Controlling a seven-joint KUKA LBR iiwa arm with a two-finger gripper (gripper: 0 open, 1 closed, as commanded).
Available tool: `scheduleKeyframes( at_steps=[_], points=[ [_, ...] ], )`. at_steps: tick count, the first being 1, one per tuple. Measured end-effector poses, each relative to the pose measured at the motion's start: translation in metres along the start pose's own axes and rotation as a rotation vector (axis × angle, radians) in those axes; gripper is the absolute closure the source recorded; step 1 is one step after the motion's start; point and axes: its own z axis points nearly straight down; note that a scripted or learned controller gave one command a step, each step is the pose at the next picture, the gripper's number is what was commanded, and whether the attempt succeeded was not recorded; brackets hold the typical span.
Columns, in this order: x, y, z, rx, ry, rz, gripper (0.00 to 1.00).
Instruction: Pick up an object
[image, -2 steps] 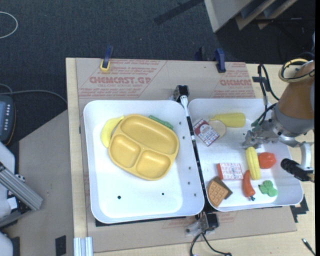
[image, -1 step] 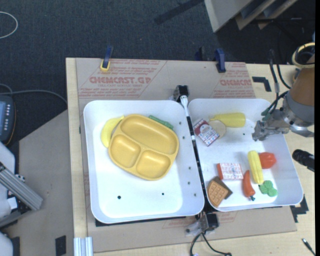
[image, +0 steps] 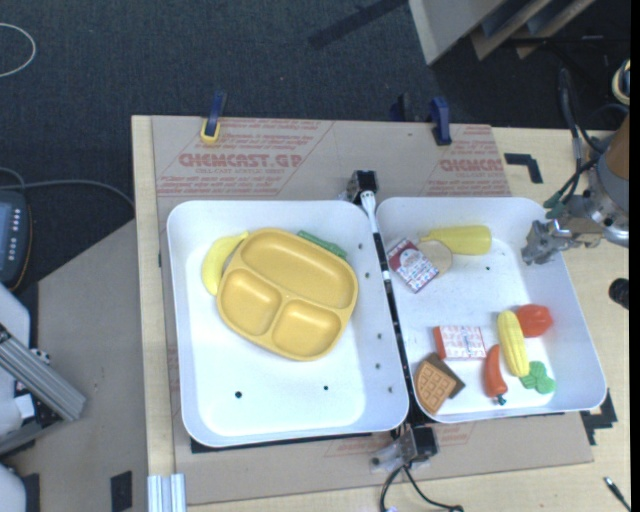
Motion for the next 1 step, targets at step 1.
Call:
scheduleKeyframes(
  at_steps=[1],
  points=[
    [0.0532,-0.0093,0.0081,0.009,0.005,-0.003,1.00]
  ],
)
